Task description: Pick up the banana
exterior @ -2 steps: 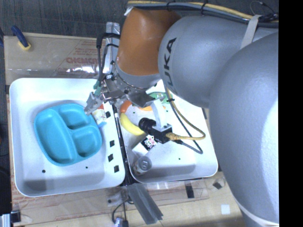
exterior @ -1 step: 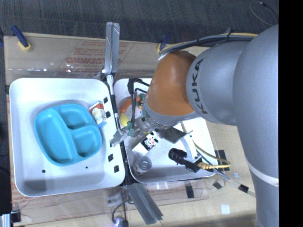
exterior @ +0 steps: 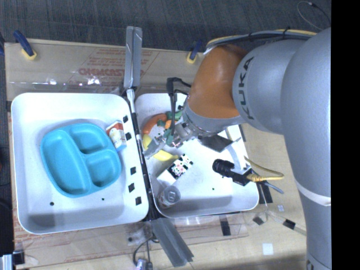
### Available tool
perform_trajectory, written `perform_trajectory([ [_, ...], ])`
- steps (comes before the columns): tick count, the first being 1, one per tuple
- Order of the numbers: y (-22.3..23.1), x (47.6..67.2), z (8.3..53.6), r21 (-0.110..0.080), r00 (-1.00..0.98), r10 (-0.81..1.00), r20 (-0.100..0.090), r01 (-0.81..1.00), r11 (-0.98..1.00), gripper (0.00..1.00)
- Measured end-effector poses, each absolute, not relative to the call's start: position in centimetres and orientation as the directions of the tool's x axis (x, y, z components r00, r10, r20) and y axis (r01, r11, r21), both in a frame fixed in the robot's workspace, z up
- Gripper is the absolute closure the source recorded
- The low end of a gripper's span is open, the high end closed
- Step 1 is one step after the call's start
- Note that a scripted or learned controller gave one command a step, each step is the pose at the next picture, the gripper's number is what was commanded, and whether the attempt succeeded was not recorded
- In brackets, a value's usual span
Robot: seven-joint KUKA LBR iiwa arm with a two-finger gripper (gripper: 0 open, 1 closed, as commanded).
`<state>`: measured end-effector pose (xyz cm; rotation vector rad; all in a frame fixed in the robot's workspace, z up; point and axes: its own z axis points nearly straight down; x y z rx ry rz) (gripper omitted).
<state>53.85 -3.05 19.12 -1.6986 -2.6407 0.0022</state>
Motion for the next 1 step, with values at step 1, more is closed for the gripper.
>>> perform_trajectory([
  [1,-9.49,51.44,10.9,0.021,-0.312,0.95,-0.01,0.95,0.312,0.0],
])
